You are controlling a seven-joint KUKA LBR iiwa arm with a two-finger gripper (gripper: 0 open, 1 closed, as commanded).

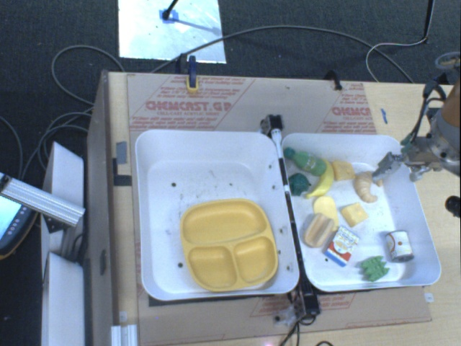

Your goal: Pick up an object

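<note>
While the fingers gape unclenched beside it, the croissant lies pale, curved, tan.

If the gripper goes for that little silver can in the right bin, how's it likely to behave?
The silver can lies on its side near the right bin's wall, so a sideways nudge would probably roll it. Its round, shiny body looks smooth and may slip between fingers. It looks rigid, so squeezing shouldn't deform it much.
</note>
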